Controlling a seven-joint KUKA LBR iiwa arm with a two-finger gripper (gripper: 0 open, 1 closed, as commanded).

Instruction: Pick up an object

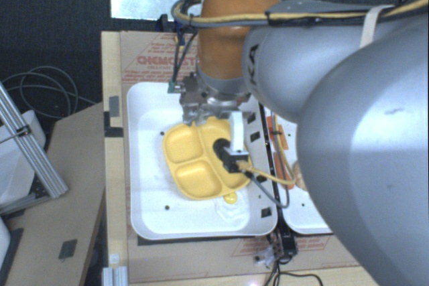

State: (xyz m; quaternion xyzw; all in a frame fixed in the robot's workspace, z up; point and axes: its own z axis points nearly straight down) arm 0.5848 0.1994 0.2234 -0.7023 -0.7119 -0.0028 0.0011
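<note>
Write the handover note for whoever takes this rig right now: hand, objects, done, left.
Hand: low in the left bin, at the far edge of the yellow tray; arm hides it, so no grip can be confirmed.
Things: tray lies flat in the left bin; a small yellow piece sits by its near corner. Orange items lie in the right bin.
Done: nothing visibly lifted.
Left: grasp and raise an object.

Tray (191, 164): yellow (plain, no pattern)
Bin (144, 144): white
Arm (348, 110): grey, orange band (231, 23)
Cardboard (151, 57): tan, red lettering
</note>
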